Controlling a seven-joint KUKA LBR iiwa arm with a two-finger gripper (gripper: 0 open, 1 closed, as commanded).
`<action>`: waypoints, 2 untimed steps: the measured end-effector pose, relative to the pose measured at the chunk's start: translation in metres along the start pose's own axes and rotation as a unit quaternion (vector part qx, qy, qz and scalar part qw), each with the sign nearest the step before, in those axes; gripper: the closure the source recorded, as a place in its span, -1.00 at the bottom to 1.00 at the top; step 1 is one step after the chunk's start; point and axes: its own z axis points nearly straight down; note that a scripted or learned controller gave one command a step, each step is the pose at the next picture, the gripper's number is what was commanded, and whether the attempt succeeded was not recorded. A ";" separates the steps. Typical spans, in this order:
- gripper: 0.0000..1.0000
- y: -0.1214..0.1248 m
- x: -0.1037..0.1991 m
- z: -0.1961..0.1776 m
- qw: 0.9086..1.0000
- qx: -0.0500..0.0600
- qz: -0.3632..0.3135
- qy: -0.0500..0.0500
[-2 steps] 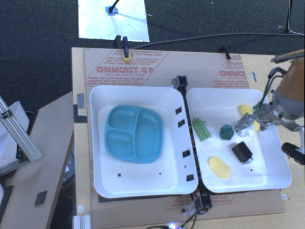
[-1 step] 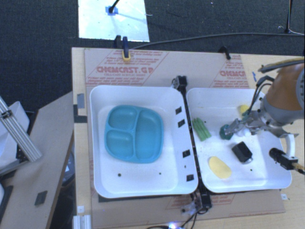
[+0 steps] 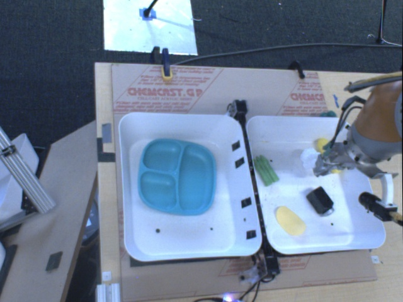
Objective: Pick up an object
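The likeliest candidates for the pick lie in the right bin (image 3: pixel 371 231): a small black block (image 3: pixel 320 201) near its middle, a pale yellow oval piece (image 3: pixel 290 220) just beside it toward the near wall, a green ridged piece (image 3: pixel 265 170) close to the divider, and a small yellow object (image 3: pixel 322 145) at the far side, partly covered by the arm. The gripper (image 3: pixel 322 164) sits low over the bin floor between that small yellow object and the black block; whether anything is caught in it cannot be told, as its tip blurs into the white of the bin. To do this step well, the arm should settle on one target, and the black block looks the safest, being compact, well apart from the walls and nearest the tip. The gripper should centre over it, straddle its short sides, and come down squarely before closing, so the block is not nudged aside. The left bin (image 3: pixel 132 168) holds a blue divided plate (image 3: pixel 177 176), which lies flat and would be hard to pinch.
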 end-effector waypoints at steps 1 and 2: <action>1.00 0.005 0.000 -0.064 1.000 0.003 -0.002 0.000; 1.00 0.018 0.002 -0.117 1.000 0.004 -0.002 0.000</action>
